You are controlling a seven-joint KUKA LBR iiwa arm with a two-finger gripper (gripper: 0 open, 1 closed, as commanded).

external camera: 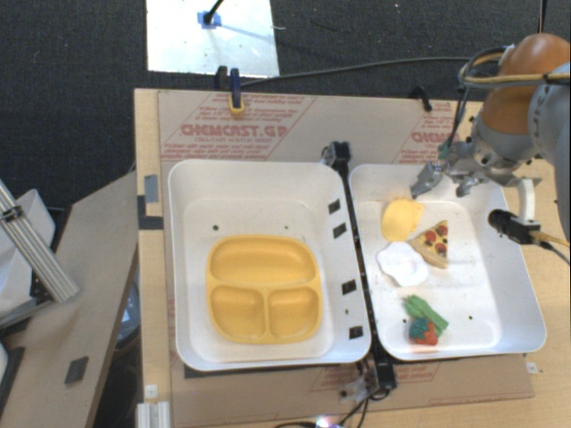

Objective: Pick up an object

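In the right bin you see four small toy foods. A smooth, rounded yellow piece lies toward the far side, near the divider between the bins. Just beside it, toward the arm, rests a wedge-shaped pizza slice with a tan crust and red dots on top. Nearer you, a flat white piece with a wavy outline touches or nearly touches both of them. Well apart, near the front wall, lies a lumpy green piece with a red-orange end; its exact shape is too small for you to tell.

The gripper hangs over the far part of the right bin, just beyond the yellow piece. Its two grey metal fingers stand apart, pinching nothing between them. Above it you see the arm, grey with a glossy orange band, and looping cables.

The left bin holds a matte yellow tray with rounded corners and three compartments: one long one at the far side, two smaller ones at the near side. Both bins are shallow, smooth white plastic with rounded rims, meeting along a dark strip.

They rest on a tan board printed with red lettering, held by a clamp with a yellow handle at its far edge. Beyond the board, dark textured carpet bears a pale square sheet.
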